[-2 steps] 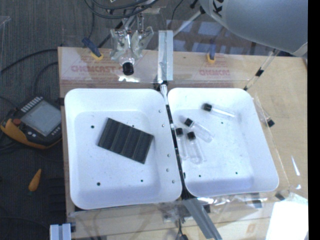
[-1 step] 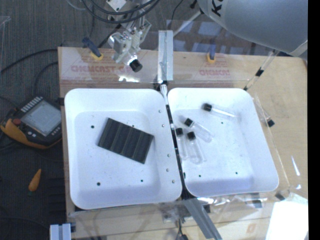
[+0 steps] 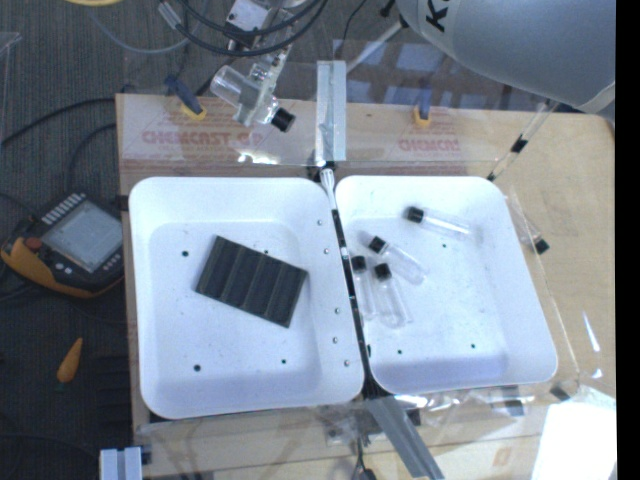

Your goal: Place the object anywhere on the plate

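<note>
Vial [image 3: 243, 90], clear with a black cap, sits tilted between your hand's [image 3: 252, 86] closed fingers above the bins.

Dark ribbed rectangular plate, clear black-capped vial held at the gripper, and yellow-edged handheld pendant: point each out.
Dark ribbed rectangular plate [image 3: 251, 280]: camera view, centre of its top face.
Clear black-capped vial [image 3: 247, 96]: camera view, its transparent body.
Yellow-edged handheld pendant [image 3: 77, 238]: camera view, its grey screen.

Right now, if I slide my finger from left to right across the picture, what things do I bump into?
Handheld controller → dark ridged plate in the left bin → clear vials with black caps in the right bin.
</note>
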